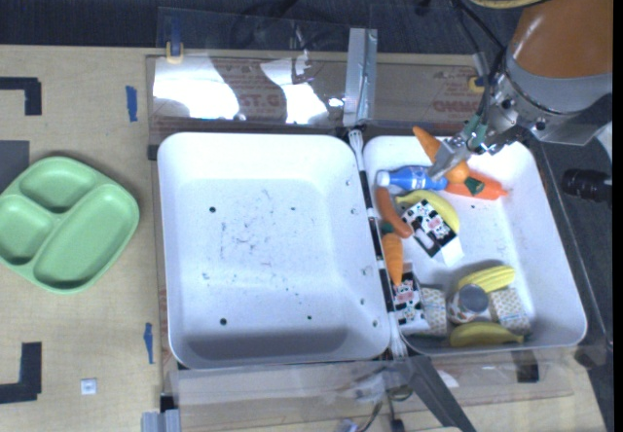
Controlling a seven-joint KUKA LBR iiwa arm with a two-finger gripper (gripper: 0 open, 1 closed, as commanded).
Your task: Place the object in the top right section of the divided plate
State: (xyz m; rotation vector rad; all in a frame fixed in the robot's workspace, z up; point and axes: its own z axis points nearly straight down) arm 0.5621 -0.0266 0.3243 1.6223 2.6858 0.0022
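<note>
At frame left on the tan wooden bench (88, 342), the green divided plastic plate (63, 223) lies long axis slanting lower-left to upper-right; the gripper (454, 156): grip unclear.

Single fixed camera, mounted above the bench and looking down at a slant. The far edge of the scene lies at the top of the frame, where dark flooring shows beyond the light wooden bench top (78, 342); the near edge lies at the bottom. The view stands far enough back to take in both shallow white plastic bins, the left bin (258, 235) near the centre and the right bin (545, 255) toward the right side. The pale green divided plastic plate (63, 221) sits at the left margin. The grey robot arm with an orange band (560, 31) enters from the upper right corner.
</note>
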